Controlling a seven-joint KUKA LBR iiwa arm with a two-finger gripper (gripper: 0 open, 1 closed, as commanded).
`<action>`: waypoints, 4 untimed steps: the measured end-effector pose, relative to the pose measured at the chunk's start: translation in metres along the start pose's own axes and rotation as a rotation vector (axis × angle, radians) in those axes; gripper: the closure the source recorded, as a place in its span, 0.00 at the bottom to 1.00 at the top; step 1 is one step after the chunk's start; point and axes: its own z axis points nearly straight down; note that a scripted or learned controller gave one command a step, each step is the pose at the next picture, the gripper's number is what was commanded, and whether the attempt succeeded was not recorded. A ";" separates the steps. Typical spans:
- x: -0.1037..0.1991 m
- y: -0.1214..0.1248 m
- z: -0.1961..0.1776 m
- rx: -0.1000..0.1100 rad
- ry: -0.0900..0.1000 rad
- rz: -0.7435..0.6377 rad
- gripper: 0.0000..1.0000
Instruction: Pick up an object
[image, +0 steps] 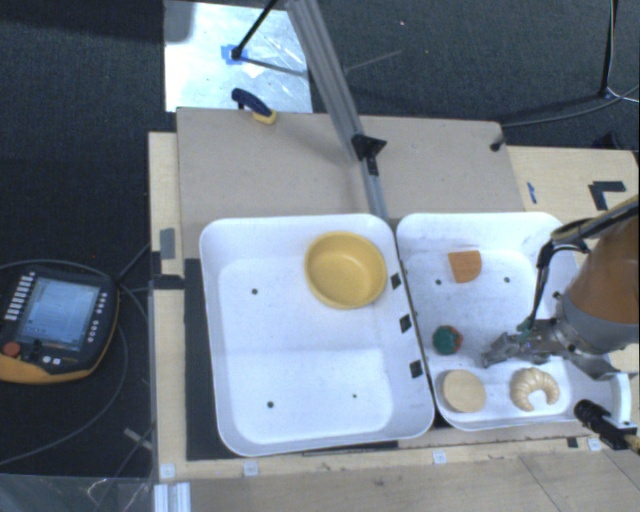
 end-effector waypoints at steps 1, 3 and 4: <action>0.000 0.001 -0.012 -0.003 -0.001 0.000 1.00; 0.007 0.007 -0.122 -0.008 -0.002 -0.001 1.00; 0.007 0.007 -0.144 -0.005 -0.001 -0.001 1.00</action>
